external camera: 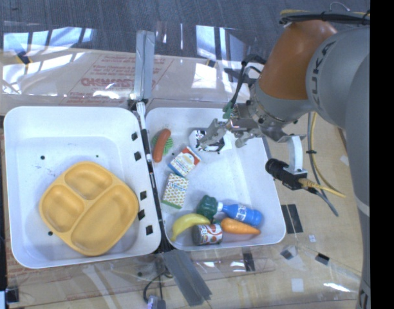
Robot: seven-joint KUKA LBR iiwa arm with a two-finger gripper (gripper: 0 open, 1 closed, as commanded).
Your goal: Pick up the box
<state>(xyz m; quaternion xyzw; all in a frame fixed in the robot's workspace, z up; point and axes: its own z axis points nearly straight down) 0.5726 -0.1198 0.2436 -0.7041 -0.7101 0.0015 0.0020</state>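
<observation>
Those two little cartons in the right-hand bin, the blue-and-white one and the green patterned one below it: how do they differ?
The blue-and-white carton carries blue, white and a touch of orange, while the green patterned carton is green and pale in a checked print. The blue-and-white carton lies tilted, nearer the gripper; the green patterned carton lies nearer the yellow banana. Both lie apart from the gripper, near the right bin's left wall.
</observation>
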